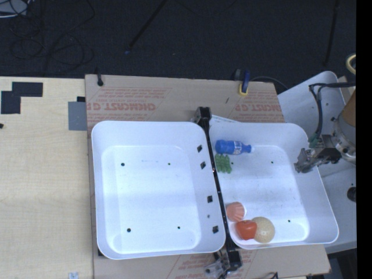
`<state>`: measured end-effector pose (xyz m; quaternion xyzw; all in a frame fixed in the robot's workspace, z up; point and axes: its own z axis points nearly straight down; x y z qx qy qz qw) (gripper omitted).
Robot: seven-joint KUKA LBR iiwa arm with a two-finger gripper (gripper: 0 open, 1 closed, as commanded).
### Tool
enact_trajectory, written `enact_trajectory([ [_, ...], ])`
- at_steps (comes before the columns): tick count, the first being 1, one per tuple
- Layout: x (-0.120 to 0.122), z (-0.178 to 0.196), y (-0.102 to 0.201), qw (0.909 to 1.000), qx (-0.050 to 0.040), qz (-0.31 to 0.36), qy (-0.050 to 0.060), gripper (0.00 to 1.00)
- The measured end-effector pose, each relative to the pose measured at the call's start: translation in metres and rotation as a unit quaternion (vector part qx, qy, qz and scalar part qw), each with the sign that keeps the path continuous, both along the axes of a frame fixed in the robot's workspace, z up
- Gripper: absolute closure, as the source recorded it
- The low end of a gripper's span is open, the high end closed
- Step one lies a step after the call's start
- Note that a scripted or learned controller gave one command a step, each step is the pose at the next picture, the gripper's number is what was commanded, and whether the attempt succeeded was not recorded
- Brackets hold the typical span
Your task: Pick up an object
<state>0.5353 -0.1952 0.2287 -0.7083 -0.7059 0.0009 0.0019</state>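
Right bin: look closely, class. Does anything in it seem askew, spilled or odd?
The blue bottle lies on its side near the bin's far left corner, not upright. Nothing looks spilled. The green item sits just below it; three round fruits cluster at the near left corner.

Pincer (pixel 302 163) above right bin's (pixel 317 228) rim (blue bottle (pixel 232 147) well apart)

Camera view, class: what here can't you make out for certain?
- Tool: small and dark at the right bin's edge; finger state unreadable.
- Arm: cut off by the frame's right edge.
- Green object: too small to identify.
- Blue bottle: label too blurred to read.
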Motion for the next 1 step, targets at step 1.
enact_trajectory([
  [1,-0.0015,0.0013,-0.0024,1.0,-0.0003,0.002,-0.001,1.0],
])
